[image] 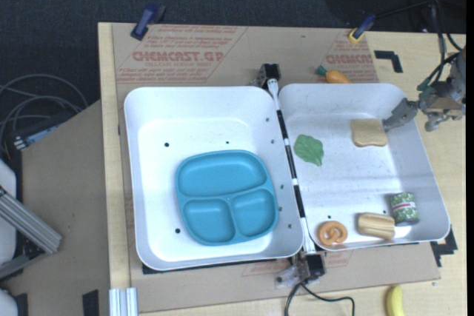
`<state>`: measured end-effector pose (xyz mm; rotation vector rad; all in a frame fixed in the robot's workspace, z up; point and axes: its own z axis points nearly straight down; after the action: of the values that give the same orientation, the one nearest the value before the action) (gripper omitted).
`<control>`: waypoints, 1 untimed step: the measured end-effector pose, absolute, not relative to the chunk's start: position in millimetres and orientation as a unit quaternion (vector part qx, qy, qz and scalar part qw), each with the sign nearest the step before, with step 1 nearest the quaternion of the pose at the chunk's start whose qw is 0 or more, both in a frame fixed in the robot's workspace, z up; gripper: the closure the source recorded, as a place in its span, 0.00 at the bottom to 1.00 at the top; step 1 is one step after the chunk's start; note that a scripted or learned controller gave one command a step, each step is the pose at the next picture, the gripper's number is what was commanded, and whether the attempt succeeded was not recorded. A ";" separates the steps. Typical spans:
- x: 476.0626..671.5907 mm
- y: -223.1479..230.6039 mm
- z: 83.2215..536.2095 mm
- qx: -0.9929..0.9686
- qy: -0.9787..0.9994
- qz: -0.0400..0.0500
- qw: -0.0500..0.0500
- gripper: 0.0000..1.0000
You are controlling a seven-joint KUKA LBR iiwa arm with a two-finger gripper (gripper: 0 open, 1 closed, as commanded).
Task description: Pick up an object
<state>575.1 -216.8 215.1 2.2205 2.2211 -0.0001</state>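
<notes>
The gripper (415,116) is hovering at the right bin's (348,181) far right rim, its fingers (398,116) spreading apart and pinching nothing. A slice of bread (368,133) is lying just beside them; a green leaf (309,149), can (404,208), roll (375,226) and pretzel (332,233) are resting nearer the front.

Even, bright overhead light is seen; the white bins (215,115) are slightly glared, shadows are soft and short, and fine detail is softened by mild blur
</notes>
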 end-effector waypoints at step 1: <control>586.4 -197.3 99.9 0.707 0.707 0.000 -0.001 0.00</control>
<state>586.4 -197.3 99.9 2.2224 2.2237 -0.0011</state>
